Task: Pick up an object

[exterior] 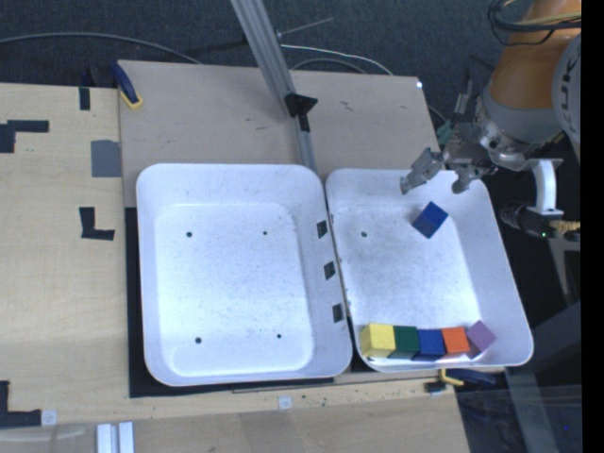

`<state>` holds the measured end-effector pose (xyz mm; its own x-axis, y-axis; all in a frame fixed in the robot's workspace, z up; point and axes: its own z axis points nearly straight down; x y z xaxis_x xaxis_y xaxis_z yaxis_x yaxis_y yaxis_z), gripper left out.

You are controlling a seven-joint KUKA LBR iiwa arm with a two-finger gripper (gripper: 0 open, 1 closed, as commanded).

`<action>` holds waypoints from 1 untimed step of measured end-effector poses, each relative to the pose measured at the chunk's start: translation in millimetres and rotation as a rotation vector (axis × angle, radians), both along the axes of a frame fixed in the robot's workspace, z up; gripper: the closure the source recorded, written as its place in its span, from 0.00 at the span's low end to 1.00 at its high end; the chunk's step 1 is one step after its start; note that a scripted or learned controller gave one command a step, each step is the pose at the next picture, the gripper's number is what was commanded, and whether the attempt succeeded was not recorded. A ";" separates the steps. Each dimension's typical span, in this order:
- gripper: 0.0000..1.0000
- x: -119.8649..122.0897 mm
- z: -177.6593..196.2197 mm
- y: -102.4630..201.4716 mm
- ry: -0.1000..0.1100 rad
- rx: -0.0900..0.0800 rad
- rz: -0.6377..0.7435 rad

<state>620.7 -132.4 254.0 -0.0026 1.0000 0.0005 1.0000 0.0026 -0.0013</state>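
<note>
One purple block half behind rim

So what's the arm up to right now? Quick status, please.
Pincer open, holding nothing, at right bin's far edge. Blue cube lies just below it, untouched. Five more blocks lined along near wall. Nothing in the way.

arm cut off at right edge, metal pole cropped at top
</note>
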 end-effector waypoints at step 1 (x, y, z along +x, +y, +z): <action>0.00 -43.1 -27.5 -49.8 0.005 -0.003 -0.007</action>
<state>577.6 -182.2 226.5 0.0047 1.0000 -0.0024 1.0000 -0.0047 -0.0058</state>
